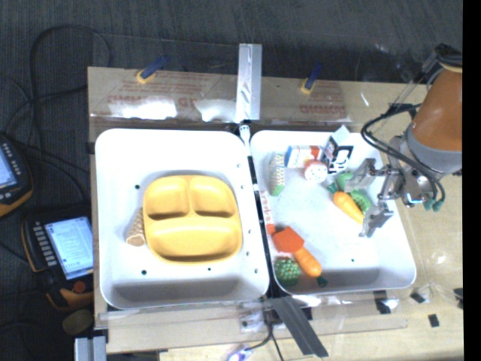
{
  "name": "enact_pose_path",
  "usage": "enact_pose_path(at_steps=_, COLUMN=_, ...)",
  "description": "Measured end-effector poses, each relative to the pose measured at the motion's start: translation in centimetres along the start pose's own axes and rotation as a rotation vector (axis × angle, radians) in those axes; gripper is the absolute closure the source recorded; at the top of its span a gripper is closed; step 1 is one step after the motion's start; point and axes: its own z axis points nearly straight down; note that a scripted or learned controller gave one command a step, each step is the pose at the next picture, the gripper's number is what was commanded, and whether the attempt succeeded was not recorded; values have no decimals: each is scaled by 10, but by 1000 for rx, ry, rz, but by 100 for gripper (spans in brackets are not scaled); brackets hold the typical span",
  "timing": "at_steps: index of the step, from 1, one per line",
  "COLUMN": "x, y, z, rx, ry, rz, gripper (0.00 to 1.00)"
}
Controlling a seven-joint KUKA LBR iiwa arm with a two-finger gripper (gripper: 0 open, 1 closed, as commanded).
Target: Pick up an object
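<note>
Looking from the near edge of the tabletop [443,292] we first meet the front walls of the two white bins. In the right bin [376,265], close to its near-left corner, we see a green studded ball [286,270] touching an orange carrot toy [307,262], with a flat orange-red piece [286,239] just behind them against the divider. In the left bin [120,201] we see a yellow divided tray [192,216] lying flat near the middle, and a tan cone-shaped piece [135,229] leaning at its left edge.

Farther back in the right bin we find a second carrot [347,204], lying at a slant beside a green leafy piece [361,199]. The gripper [377,201] hangs over the right part of this bin, just right of that carrot; its grey fingers [373,222] stand apart and we see nothing between them, so it holds nothing. Above it we see the orange band of the arm [440,115] reaching in from the right.

Farther still, near the back wall of the right bin, we see a white round piece with red marks [316,173], a small red and white box [299,156], a white and black carton [340,150] and a pale ridged object [277,170]. Beyond the bins, two blue and yellow clamps [152,68] sit on a clear sheet.
</note>
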Motion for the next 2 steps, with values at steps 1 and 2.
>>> enact_pose_path(at_steps=1, x=-31, y=-30, z=115, rx=1, ry=1, rz=-10, gripper=0)
enact_pose_path(at_steps=2, x=-45, y=-19, z=130, rx=5, ry=-8, rz=0, gripper=0)
